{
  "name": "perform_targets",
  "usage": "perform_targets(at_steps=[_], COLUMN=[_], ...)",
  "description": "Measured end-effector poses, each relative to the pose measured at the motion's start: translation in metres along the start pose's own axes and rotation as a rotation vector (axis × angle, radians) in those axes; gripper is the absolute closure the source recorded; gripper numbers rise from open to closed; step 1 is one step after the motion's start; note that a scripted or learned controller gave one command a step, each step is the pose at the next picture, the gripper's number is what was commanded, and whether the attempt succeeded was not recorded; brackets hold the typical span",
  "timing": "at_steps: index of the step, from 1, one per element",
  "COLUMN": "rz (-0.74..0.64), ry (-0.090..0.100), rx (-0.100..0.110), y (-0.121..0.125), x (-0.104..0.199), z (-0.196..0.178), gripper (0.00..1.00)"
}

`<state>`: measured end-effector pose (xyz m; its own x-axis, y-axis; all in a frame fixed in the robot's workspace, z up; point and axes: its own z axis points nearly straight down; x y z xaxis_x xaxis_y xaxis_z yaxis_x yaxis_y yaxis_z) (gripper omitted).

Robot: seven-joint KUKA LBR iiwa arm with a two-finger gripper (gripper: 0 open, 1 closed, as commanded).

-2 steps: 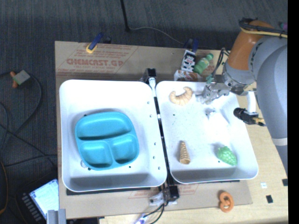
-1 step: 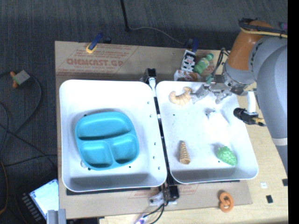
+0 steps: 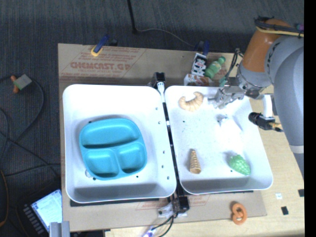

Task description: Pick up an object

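Observation:
In the right bin (image 3: pixel 256 181) lie a tan croissant (image 3: pixel 192 101) at the back, a waffle cone (image 3: pixel 194 162) near the front left, and a green bumpy toy (image 3: pixel 239 165) at the front right. My gripper (image 3: pixel 224 97) hangs over the bin's back right part, just right of the croissant and apart from it. Its shadow falls on the bin floor below. A blue divided plate (image 3: pixel 113 147) rests in the left bin (image 3: pixel 71 132).
Behind the right bin, on the bench, stand a small printed box (image 3: pixel 197 68) and a green toy (image 3: pixel 214 68). An orange pretzel-like piece (image 3: pixel 239 213) lies on the bench in front. Blue clamps (image 3: pixel 100 45) hold the board's back edge.

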<state>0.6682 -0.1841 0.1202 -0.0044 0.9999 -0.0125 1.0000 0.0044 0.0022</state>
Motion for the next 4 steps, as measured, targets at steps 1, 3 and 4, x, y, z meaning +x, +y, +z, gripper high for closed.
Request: perform_targets(at_steps=[1,3,4], rz=[0.001,0.003,0.003], ry=[0.012,0.012,0.012], rx=[-0.004,0.003,0.005], y=[0.002,-0.093,-0.15], x=[0.098,0.187,0.225], z=[-0.156,-0.104,-0.111], gripper=[1.0,1.0,1.0])
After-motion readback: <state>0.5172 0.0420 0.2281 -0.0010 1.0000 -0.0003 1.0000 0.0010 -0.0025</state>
